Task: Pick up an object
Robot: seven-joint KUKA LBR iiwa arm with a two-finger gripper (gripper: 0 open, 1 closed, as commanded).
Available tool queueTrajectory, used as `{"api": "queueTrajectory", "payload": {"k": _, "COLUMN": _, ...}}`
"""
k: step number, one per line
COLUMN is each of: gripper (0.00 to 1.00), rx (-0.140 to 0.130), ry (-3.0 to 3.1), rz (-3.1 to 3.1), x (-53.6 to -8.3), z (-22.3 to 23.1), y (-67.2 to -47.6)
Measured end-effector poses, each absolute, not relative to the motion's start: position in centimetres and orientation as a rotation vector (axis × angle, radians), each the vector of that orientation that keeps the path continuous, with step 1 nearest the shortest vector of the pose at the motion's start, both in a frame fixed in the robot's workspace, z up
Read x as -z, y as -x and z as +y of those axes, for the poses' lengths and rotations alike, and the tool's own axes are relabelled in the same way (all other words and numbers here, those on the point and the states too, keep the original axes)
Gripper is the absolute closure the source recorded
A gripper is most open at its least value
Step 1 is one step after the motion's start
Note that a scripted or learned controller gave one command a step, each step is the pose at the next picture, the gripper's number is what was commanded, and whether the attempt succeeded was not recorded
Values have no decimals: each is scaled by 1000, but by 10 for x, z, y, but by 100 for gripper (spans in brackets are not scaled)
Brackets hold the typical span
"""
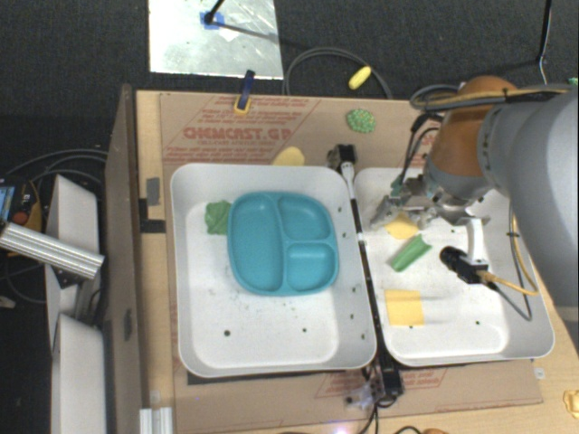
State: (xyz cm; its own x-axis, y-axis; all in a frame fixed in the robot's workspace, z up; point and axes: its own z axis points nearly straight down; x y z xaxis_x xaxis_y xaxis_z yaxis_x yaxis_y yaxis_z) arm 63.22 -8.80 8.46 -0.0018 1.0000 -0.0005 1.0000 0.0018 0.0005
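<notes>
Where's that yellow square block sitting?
The yellow square block lies in the right bin, toward its front, just below the green stick.
</notes>
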Motion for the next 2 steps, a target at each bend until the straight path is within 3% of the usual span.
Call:
{"api": "queueTrajectory", "payload": {"k": 1, "gripper": 100, "rx": -5, "ry": -2214, "rz": 2223, "x": -96, "z": -88, "y": -634}}
{"api": "queueTrajectory", "payload": {"k": 2, "gripper": 0, "rx": -4, "ry": -2214, "rz": 2224, "x": -96, "z": -88, "y": -634}}
